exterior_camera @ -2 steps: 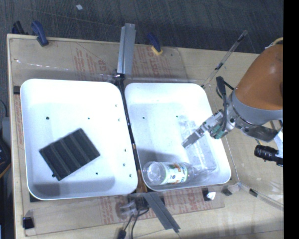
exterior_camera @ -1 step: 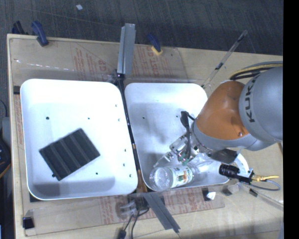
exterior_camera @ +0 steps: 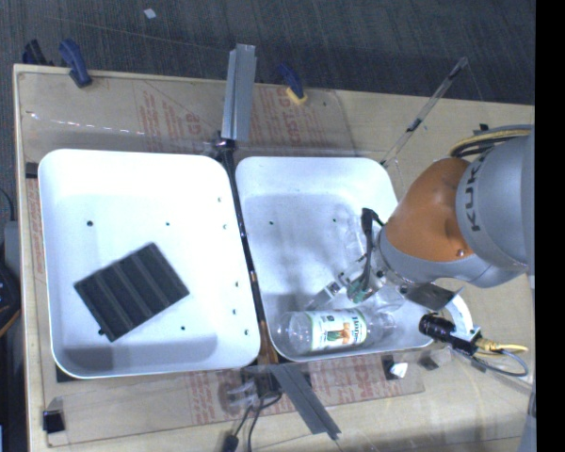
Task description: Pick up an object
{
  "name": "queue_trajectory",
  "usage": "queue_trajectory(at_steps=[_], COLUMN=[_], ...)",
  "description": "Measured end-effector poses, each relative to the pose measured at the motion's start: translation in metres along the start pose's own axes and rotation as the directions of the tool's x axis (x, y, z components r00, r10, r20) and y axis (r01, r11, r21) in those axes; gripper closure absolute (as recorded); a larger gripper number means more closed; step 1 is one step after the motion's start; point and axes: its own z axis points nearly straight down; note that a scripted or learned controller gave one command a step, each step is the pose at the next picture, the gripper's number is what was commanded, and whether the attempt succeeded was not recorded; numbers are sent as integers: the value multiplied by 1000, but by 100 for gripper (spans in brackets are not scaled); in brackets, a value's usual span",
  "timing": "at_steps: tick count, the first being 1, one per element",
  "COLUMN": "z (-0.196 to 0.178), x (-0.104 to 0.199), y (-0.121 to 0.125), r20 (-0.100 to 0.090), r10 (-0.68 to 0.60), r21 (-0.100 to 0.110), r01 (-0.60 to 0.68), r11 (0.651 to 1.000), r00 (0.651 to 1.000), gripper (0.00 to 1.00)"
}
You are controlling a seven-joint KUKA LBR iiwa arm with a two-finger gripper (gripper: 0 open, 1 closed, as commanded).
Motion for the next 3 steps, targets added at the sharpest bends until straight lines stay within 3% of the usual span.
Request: queue_trajectory(at_steps=[1, 2, 3], z=[-70, -9, -18], x=[-1, 79, 79], y=[-8, 31, 32], r20=[0, 8, 3], r10=[317, 228, 224], r21=[1, -2, -1], r01=[-317, -228, -223], r11=[948, 974, 975], r00=[948, 974, 975], gripper=[0, 0, 100])
